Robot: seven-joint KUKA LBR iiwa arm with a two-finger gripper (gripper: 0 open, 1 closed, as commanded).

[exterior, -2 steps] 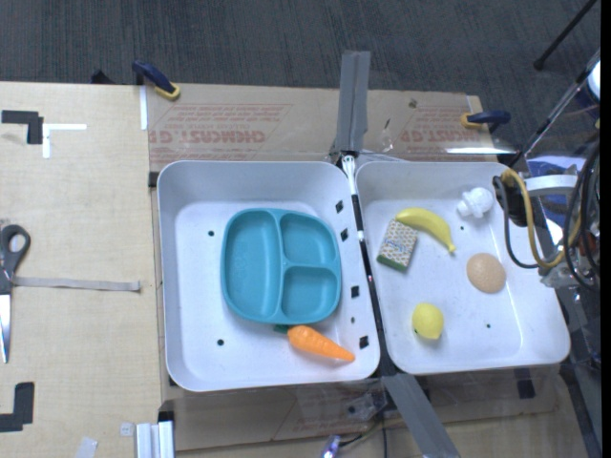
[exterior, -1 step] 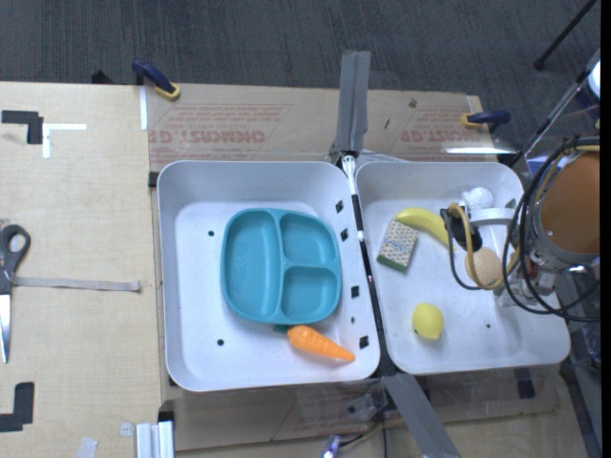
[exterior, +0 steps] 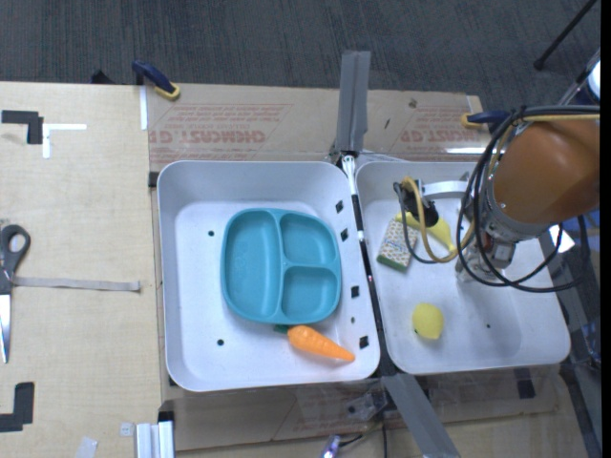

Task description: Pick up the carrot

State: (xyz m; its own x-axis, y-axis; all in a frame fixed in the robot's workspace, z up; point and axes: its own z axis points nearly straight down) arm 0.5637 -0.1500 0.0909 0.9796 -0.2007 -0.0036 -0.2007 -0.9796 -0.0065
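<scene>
Camera view: the carrot (exterior: 321, 343) is seen lying in the left bin (exterior: 181, 284), touching the near edge of the teal divided plate (exterior: 282, 265), its tip pointed toward the wall shared with the right bin (exterior: 535, 342). The arm (exterior: 549, 170) is held over the right bin, well apart from the carrot. The end effector is hidden; its state cannot be told. A yellow lemon (exterior: 429, 321) and a sponge (exterior: 394, 244) are noted in the right bin. Judged: nothing grasped yet, approach and pick are left.

Carrot (exterior: 321, 344) in left bin (exterior: 186, 284), touching plate (exterior: 282, 265).
</scene>
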